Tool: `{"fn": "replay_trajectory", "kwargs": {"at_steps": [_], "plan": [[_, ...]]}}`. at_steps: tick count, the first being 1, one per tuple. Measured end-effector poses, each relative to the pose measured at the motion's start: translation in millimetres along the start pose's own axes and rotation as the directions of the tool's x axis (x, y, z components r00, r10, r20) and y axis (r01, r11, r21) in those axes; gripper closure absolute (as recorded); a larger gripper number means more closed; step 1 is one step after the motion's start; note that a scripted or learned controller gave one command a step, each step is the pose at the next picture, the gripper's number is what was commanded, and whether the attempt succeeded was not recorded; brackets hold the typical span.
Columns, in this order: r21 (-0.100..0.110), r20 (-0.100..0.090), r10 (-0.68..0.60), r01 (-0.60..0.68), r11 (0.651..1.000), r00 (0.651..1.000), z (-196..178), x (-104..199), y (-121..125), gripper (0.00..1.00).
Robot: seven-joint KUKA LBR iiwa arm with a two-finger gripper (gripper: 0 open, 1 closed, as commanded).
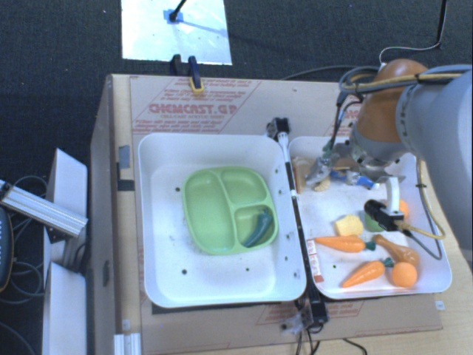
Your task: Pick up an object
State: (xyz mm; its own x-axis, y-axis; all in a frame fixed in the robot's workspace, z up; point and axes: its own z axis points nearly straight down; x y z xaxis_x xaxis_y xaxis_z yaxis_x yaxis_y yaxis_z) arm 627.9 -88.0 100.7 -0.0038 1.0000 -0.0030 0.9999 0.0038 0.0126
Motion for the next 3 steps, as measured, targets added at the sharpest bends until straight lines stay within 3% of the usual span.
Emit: {"fn": "replay_trajectory", "kwargs": {"at_steps": [1,2,3], "plan": [[0.013,-0.002,0.003,-0.003,1.000,1.000,16.0,-27.9,-58.0,0.00],[0.012,-0.003,0.003,-0.003,1.000,1.000,15.5,-29.3,-98.9,0.00],[0.010,-0.003,0.001,-0.001,1.000,1.000,5.1,-29.3,-97.9,1.00]]}}
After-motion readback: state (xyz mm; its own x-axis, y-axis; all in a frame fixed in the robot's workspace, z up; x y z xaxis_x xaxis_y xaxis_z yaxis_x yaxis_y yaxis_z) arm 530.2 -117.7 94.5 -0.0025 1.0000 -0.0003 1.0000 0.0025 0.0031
